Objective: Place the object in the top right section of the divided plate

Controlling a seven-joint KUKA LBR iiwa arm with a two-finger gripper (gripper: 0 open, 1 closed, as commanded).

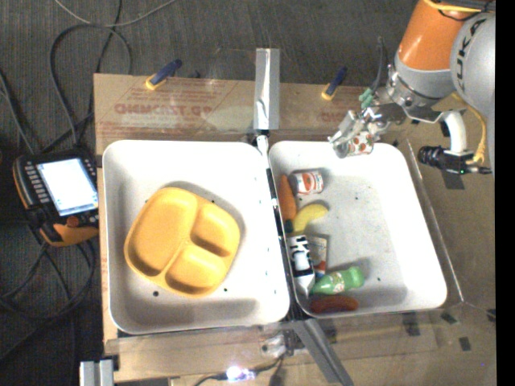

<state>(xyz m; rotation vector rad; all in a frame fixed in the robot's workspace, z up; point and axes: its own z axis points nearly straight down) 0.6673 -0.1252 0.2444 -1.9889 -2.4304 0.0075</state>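
A small white object with red spots (361, 141) is held between the fingers of the gripper (356, 138), above the right bin's (418, 240) far rim. Its long axis cannot be told. The arm (438, 39) is angled in from the upper right. The yellow divided plate (183, 240) is set in the left bin (121, 183).

We note dark grey carpet (161, 22) around the bench, with black cables (76, 30) looped across it. A cardboard sheet (185, 107) backs the bins under blue-and-yellow clamps (163, 73). A lit handheld screen (64, 185), possibly a control pendant, lies beyond them.
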